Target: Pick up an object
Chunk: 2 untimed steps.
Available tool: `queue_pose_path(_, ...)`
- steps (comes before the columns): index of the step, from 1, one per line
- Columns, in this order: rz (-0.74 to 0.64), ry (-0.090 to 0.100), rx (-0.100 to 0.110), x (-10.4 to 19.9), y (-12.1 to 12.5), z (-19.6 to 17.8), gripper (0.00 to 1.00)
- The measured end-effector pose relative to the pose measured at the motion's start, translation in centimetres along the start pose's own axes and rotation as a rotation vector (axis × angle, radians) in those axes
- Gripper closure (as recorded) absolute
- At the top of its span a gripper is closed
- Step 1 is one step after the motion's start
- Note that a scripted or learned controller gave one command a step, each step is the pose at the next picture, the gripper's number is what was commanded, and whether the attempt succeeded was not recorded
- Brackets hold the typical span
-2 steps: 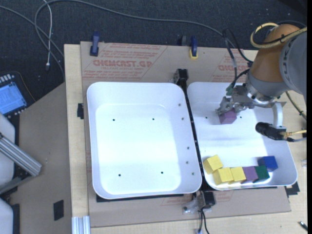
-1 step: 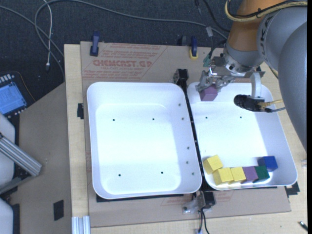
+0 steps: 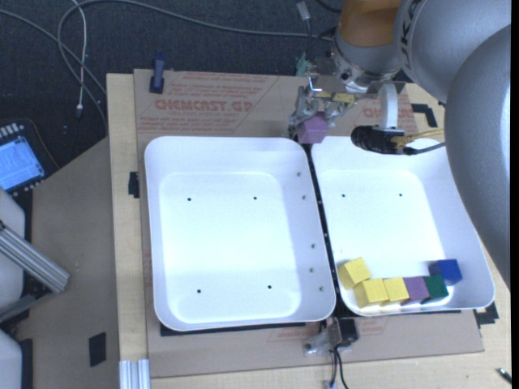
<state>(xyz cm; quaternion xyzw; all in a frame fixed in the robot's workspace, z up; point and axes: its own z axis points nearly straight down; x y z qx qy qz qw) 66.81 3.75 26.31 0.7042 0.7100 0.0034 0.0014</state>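
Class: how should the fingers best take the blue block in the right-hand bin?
Probably from straight above, closing on the blue block across its far and near faces: its top is exposed, but the green block crowds its near-left corner.

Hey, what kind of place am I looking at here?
Most likely a robotics lab bench: a robot arm hangs over two white bins, small coloured blocks sit in the right one, and loose cables trail over the dark floor.

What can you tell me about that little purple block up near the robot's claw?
The purple block is a small matte cube, pinkish purple. It sits between the fingers of the gripper, lifted over the far end of the seam where the two white bins meet. Only the fingers touch it; it looks slightly tilted.
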Motion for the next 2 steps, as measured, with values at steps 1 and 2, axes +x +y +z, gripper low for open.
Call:
queue_pose_path(1, 0.008, -0.003, 0.006, -0.52, -0.09, 0.38, 0.0)
queue_pose_path(2, 0.008, -0.003, 0.006, -0.52, -0.09, 0.37, 0.0)
